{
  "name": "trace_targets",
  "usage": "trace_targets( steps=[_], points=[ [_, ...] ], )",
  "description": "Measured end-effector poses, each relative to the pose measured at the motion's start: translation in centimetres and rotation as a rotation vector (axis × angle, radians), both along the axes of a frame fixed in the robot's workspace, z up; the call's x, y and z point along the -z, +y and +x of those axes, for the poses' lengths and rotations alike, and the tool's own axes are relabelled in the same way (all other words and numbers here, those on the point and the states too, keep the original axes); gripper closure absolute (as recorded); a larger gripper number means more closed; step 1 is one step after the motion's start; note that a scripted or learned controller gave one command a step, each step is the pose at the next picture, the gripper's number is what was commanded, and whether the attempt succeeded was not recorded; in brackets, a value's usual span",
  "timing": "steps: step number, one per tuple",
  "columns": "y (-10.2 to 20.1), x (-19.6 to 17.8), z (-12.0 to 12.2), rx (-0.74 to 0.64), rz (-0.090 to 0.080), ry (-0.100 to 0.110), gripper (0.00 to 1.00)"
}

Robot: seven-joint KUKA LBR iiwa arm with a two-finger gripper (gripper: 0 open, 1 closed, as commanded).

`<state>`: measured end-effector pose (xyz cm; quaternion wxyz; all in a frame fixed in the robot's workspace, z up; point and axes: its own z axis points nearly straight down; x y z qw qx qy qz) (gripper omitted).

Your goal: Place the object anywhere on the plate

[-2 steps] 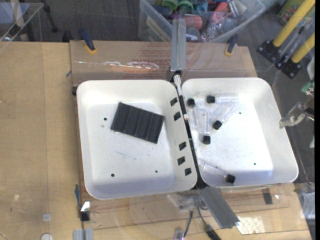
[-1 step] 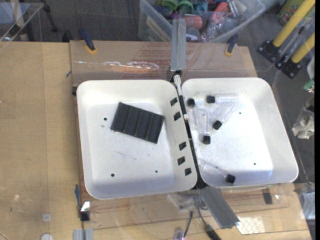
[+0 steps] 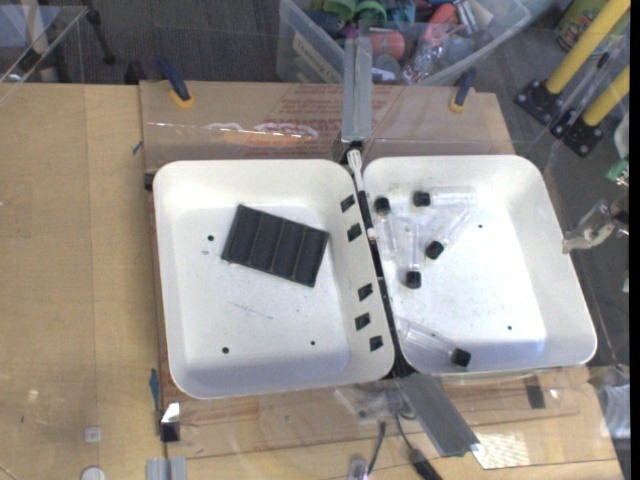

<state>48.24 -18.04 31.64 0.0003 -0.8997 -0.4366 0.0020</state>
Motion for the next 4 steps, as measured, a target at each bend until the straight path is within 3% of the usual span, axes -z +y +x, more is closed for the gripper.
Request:
trace_targets(
  steps=[1,2,3,4],
  points=[
    [-0.01,-0.94,0.05,-0.002,-0.001,0.001,1.0],
    [0.03,-0.93,0.06,-0.002,-0.001,0.002,0.0],
    [0.0,-1.88,0.1,-0.004,-0.002,0.002,1.0],
    [0.03,-1.87,0.11,-0.004,-0.002,0.003,0.0]
  ],
)
